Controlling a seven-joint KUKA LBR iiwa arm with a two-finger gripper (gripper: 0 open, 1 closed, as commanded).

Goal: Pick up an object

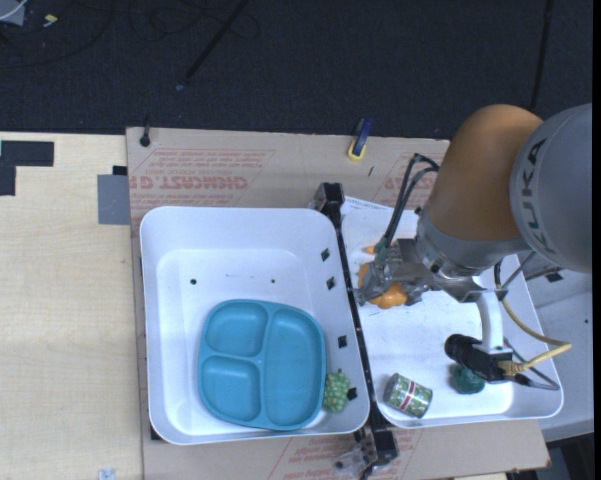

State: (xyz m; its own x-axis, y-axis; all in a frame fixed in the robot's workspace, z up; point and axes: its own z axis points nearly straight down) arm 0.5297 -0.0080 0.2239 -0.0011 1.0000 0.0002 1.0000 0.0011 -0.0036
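My gripper (390,276) reaches down into the right bin (540,404), near its left wall. Directly beneath it lies a small orange object (386,297), partly hidden by the gripper, and I cannot tell whether the two touch. At the bin's front edge a small can with a green, red and white label (408,395) lies on its side. A dark teal object (468,381) rests at the front right of that bin. The arm's grey and orange wrist (490,183) covers the back of the right bin.
The left bin (170,268) holds a blue divided plate (262,363), with a green bunch of grapes (335,391) at the plate's front right corner. A black divider (345,298) runs between the bins. Some paper (365,213) lies behind the gripper.
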